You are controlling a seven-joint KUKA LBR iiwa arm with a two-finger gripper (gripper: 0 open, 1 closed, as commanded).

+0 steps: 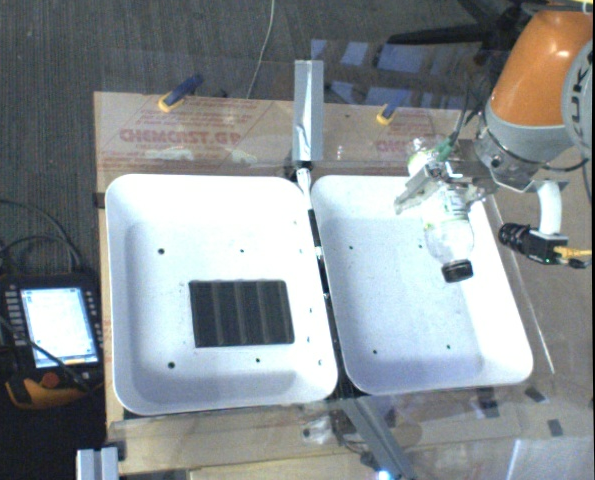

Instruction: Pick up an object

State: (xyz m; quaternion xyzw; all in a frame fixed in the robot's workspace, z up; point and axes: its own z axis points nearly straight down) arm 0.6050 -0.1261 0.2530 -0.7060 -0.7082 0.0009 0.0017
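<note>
A clear plastic bottle (449, 230) with a black cap (457, 269) is in the right bin (397, 358), near its far right corner, cap pointing toward the front. My gripper (435, 186) is directly over the bottle's far end and overlaps it. I cannot tell whether the bottle is gripped or lying on the bin floor. The grey arm with its orange band (542, 63) reaches in from the upper right.
A dark ribbed rectangular block (242, 313) lies flat in the middle of the left bin (147, 208). A metal divider post (308, 108) stands behind the seam between the bins. A handheld pendant (52, 328) lies off the bench to the left.
</note>
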